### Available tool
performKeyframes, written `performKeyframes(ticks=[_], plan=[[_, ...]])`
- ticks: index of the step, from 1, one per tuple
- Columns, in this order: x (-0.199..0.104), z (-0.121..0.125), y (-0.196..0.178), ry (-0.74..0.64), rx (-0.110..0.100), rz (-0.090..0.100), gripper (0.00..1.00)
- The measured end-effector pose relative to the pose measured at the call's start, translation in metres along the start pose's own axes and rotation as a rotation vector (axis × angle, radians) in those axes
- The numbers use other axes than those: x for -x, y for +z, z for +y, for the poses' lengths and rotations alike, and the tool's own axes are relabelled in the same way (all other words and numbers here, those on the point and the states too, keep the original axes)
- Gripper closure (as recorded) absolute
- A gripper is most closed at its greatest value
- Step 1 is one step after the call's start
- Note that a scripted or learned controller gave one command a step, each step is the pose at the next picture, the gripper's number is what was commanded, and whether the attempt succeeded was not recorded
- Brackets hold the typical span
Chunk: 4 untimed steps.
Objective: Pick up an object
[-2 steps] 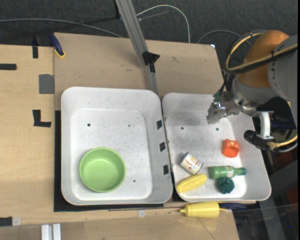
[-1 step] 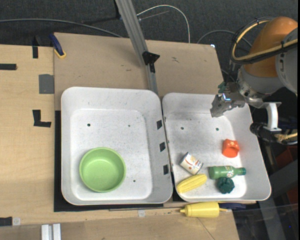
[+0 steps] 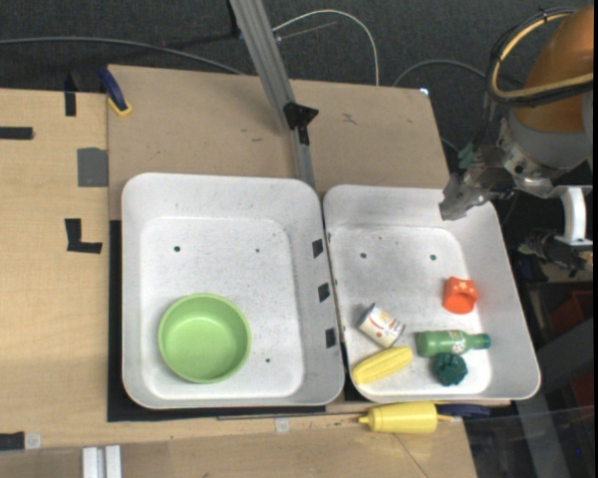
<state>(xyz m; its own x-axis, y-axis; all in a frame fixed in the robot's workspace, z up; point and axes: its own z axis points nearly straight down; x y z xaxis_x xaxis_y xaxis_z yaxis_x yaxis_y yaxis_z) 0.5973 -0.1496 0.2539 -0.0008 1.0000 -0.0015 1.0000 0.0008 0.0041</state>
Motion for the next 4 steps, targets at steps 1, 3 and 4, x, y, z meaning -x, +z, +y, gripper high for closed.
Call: performKeyframes(ticks=[1,3,4], plan=[[-0.051,0.009,0.016,-0.005,-0.007,0.002,1.0],[-0.164,0.031,0.025,-0.006,-0.006,0.002,1.0],[-0.208,0.036,0.028,-0.005,-0.006,0.003,1.0]])
